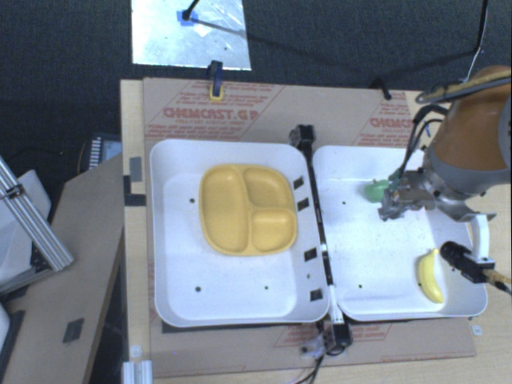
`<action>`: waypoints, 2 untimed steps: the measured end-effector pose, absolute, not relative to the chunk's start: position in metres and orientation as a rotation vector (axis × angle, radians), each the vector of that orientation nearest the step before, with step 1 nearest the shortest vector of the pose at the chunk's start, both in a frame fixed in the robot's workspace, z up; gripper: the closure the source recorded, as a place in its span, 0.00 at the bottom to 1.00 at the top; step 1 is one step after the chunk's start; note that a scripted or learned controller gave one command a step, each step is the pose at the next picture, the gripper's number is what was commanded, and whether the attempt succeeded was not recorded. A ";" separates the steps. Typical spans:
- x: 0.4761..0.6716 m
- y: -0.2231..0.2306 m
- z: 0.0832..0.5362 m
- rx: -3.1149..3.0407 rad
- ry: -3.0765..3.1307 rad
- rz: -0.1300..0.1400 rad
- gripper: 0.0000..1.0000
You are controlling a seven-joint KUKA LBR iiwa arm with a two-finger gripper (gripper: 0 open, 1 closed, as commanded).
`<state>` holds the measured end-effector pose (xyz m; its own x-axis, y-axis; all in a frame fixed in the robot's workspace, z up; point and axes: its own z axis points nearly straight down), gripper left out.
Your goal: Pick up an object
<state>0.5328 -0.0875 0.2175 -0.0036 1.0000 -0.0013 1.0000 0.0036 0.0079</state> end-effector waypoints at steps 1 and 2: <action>0.534 -0.088 0.218 2.218 2.224 0.001 1.00; 0.538 -0.040 0.228 2.211 2.231 0.005 1.00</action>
